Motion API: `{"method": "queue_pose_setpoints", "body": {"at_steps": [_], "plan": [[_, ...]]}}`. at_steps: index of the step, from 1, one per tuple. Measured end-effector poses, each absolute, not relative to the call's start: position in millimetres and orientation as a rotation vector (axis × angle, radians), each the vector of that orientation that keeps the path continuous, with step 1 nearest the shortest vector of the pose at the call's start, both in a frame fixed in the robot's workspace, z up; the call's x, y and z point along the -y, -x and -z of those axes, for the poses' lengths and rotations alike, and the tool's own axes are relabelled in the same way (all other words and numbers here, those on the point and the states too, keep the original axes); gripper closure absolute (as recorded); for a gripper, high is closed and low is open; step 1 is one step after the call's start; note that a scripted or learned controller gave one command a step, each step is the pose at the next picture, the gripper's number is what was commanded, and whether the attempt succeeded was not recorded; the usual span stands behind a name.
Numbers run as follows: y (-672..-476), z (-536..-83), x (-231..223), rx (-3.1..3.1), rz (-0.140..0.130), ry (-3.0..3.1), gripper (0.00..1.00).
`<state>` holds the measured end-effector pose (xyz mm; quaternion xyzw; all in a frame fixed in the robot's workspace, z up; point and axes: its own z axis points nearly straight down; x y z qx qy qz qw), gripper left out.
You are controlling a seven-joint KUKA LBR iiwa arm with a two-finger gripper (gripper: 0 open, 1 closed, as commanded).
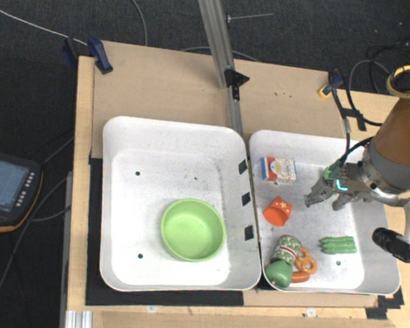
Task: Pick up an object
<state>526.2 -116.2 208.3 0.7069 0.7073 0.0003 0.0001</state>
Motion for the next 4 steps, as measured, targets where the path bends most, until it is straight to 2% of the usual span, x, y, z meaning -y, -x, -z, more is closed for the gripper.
{"method": "queue_pose_setpoints", "body": {"at_steps": [1, 2, 3, 4], "plan": [[-526.1, -208.3, 116.2, -2.222, -0.001, -2.221, 0.00], [-534.0, -151.6, 118.9, -2.224, 0.004, -2.223, 0.00], [-533.0, -99.2, 118.6, -2.224, 0.004, -2.223, 0.00], [-534.3, -112.2, 118.6, -2.222, -0.002, -2.220, 1.00]]}}
